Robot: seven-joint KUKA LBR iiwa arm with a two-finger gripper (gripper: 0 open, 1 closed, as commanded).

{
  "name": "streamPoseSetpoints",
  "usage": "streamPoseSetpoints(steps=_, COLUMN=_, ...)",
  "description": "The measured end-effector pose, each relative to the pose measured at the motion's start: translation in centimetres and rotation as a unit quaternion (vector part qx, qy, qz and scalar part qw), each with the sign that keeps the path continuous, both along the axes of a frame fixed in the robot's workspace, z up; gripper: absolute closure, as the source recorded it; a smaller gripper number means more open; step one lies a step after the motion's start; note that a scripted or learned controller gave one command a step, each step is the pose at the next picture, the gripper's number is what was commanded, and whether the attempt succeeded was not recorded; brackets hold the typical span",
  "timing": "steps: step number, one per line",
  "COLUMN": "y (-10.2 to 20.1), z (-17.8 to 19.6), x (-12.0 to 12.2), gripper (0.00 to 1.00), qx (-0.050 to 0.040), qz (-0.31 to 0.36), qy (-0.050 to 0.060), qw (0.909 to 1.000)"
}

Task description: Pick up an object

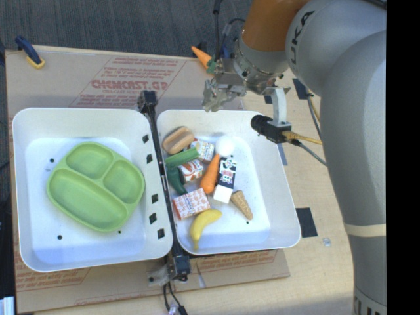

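The right bin (279, 195) holds several toy foods: a hot dog (178, 139), a green pepper (180, 157), a carrot (210, 173), a white egg (225, 146), a black-and-white milk carton (226, 174), a red snack box (191, 203), a banana (203, 225) and an ice-cream cone (241, 204). My gripper (217, 99) hangs above the far rim of that bin, raised over the cardboard behind it. Its fingers look close together and nothing shows between them.
The left bin (26, 176) carries a green divided plate (96, 186). A black divider clip (147, 101) sits between the bins. An orange toy (202, 55) lies on the cardboard behind the gripper. A blue-yellow clamp (29, 51) is at far left.
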State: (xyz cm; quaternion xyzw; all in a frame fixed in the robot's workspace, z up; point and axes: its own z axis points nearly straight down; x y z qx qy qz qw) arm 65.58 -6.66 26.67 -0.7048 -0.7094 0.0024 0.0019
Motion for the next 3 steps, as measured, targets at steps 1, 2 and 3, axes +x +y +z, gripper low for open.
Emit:
streamPoseSetpoints(steps=1, y=-2.6, z=-5.2, x=0.0, gripper=1.0, qx=-0.0007, qz=0.0, qy=0.0, qw=1.0)
streamPoseSetpoints(steps=2, y=-0.2, z=-4.3, x=-7.1, gripper=1.0, qx=-0.0004, qz=0.0, qy=-0.001, qw=1.0)
streamPoseSetpoints(steps=3, y=0.2, z=-2.2, x=-14.6, gripper=1.0, qx=-0.0004, qz=0.0, qy=-0.002, qw=1.0)
